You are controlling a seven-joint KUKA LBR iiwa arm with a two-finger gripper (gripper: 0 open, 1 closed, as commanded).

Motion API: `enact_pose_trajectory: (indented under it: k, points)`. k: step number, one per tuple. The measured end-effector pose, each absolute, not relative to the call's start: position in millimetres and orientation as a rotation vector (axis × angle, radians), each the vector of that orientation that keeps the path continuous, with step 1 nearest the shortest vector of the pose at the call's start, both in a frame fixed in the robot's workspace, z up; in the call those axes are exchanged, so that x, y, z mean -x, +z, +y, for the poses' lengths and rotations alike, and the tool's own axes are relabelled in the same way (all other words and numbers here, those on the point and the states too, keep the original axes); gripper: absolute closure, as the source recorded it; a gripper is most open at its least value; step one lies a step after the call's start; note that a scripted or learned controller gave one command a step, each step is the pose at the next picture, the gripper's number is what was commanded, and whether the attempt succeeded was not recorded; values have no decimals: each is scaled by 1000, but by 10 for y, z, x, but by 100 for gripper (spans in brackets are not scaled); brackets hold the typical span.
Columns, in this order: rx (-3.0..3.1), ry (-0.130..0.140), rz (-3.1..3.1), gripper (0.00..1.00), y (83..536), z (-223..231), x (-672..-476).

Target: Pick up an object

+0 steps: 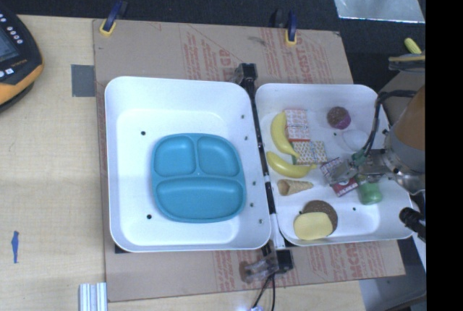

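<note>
I'm watching the arm point(409, 130) reaching in from the right edge w/ the gripper point(359, 171) dipping into the right bin point(318, 91), center-right of frame. It's hovering over a crinkly red-and-silver packet point(338, 176), green item point(370, 193) just beside it; I'm judging the packet is the target, but I can't tell how wide the claw is or whether it's got anything (too cluttered). Bananas point(282, 147), cone point(295, 186), purple ball point(338, 116) are lying loose nearby as pick stock. Left bin point(123, 158) is carrying the blue divided plate point(197, 177), prob. the drop side.
</note>
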State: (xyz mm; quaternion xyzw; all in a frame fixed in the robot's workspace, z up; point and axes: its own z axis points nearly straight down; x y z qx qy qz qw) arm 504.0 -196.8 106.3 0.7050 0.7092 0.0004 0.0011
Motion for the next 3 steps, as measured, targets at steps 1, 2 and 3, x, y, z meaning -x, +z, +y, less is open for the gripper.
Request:
enact_pose_trajectory:
  k: [1, 2, 3]
  points:
    - [-2210, 1, 2227, 100, 1207, -1978, -5047]
    - [-2210, 4, 2234, 0, 1208, -1956, -5052]
    - [-2214, -3, 2237, 0, 902, -1556, -5263]
